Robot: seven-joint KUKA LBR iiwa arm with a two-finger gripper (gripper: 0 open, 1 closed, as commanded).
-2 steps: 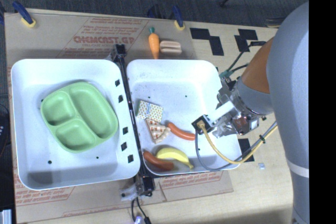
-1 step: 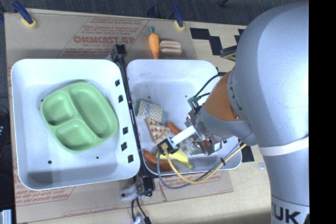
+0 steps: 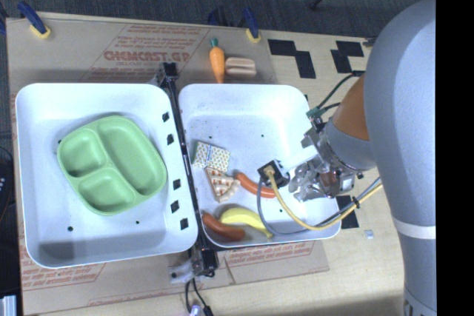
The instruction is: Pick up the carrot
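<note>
One gripper (image 3: 311,185) hangs over the lower right corner of the right bin (image 3: 244,115), just inside its right wall. From where I stand I cannot tell whether it is open or closed. Behind it the wrist rises into the orange band (image 3: 354,115) and the thick grey arm (image 3: 404,129), which reaches in from the right across the bin's rim.

Nearest the tool, to its left, lies an orange-red stick (image 3: 253,184), then a waffle wedge (image 3: 220,183) and a checkered packet (image 3: 211,154). A banana (image 3: 244,218) and a sausage (image 3: 222,227) lie along the lower wall.

The carrot (image 3: 216,64) is well apart from all that, outside the bins on the brown board (image 3: 141,48), just past the right bin's upper rim near its left corner. Its long axis runs almost straight up the view, with the green top away from the bin and the orange tip right at the rim. A tan block (image 3: 241,67) lies just beside it on the right, and to its left is open board. The left bin (image 3: 37,196) holds a green divided plate (image 3: 111,163).
</note>
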